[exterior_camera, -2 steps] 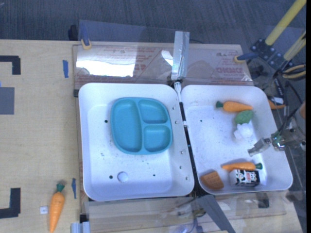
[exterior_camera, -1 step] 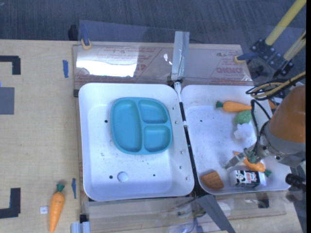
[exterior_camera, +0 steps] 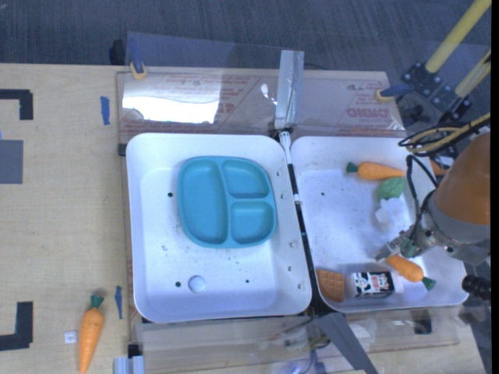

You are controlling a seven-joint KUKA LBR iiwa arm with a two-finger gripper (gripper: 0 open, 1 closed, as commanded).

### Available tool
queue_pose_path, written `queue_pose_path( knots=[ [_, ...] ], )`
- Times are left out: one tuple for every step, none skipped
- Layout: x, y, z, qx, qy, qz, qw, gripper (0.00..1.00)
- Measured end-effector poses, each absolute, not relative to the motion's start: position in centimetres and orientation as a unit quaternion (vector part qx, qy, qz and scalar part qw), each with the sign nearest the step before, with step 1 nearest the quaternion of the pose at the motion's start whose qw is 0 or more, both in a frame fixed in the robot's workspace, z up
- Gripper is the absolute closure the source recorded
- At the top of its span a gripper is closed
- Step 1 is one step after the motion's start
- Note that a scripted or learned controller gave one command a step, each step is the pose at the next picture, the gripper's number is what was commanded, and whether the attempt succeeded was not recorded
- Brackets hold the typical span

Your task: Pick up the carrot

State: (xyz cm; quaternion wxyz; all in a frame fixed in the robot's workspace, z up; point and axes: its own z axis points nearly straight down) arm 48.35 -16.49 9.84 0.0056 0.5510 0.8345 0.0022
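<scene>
Three carrots are in view. One orange carrot point(exterior_camera: 406, 268) with a green top lies in the right bin point(exterior_camera: 335, 209) near its front right corner. My gripper point(exterior_camera: 399, 248) hangs right at this carrot's upper left end, touching or just above it. A second carrot point(exterior_camera: 376, 171) lies at the back of the same bin. The third carrot point(exterior_camera: 90, 332) rests on the bench outside the bins, at the front left. The arm's orange band point(exterior_camera: 468, 185) covers the bin's right side.
A blue divided plate point(exterior_camera: 227, 201) sits in the left bin point(exterior_camera: 156, 271). In the right bin are a green leafy piece point(exterior_camera: 392, 188), a white crumpled item point(exterior_camera: 391, 211), a waffle point(exterior_camera: 331, 284) and a small milk carton point(exterior_camera: 371, 284) beside the near carrot.
</scene>
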Motion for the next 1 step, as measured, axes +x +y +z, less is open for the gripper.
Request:
queue_pose_path(
  knots=[
    [48.31,-7.27,23.33,0.551,0.835,0.0043,0.005,1.0]
  ],
)
